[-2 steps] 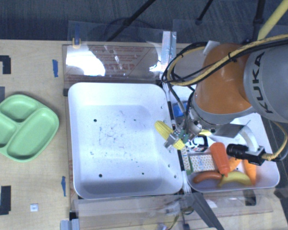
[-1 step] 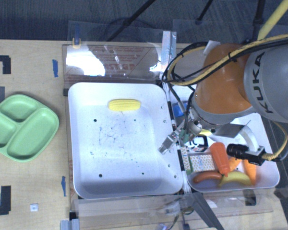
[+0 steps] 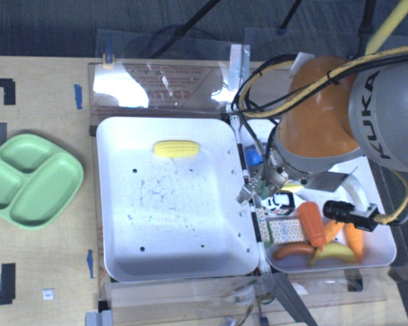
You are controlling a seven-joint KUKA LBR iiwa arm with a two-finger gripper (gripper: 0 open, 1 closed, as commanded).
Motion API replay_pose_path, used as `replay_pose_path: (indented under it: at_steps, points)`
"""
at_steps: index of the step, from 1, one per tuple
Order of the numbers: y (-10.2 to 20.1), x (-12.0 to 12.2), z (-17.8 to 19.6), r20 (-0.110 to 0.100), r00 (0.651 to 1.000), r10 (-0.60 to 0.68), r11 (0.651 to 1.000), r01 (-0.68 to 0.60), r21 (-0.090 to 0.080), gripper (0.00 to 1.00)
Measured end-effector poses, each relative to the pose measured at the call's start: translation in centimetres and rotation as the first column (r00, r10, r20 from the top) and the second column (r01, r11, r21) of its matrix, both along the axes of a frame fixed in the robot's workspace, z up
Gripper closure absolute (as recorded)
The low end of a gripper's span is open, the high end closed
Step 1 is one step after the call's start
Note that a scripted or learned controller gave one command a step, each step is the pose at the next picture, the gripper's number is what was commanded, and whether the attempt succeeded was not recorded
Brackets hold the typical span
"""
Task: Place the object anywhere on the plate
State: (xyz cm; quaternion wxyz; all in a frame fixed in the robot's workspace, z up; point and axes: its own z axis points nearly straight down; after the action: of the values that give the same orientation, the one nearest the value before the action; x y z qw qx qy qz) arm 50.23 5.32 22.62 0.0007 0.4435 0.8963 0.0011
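A green divided plate (image 3: 31, 180) lies on the wooden bench at the far left, outside the bins. A yellow corn cob (image 3: 177, 149) rests near the back of the left white bin (image 3: 122, 250). My gripper (image 3: 263, 187) hangs low over the left side of the right bin (image 3: 384, 250), close to the wall between the two bins. The grey arm with its orange band (image 3: 319, 121) covers much of that bin. Just right of the gripper lies a heap of toy food: an orange carrot (image 3: 311, 224), a banana (image 3: 334, 252) and a reddish sausage (image 3: 294, 250).
A checkered packet (image 3: 285, 231) lies under the toy food. A black part with a cable (image 3: 347, 212) sticks out over the right bin. Clear plastic panels (image 3: 163, 80) stand behind the bins. Black tape marks (image 3: 3, 90) dot the bench at the left.
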Motion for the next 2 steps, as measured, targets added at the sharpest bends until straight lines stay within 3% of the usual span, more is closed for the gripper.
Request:
replay_pose_path:
  at_steps: [1,2]
  points:
    - [4.2,4.1,-7.7,-0.004,1.000,-0.020,1.000,0.020,-0.001,1.00]
    - [12.4,3.9,-6.6,-0.002,0.862,-0.507,0.862,0.507,-0.001,1.00]
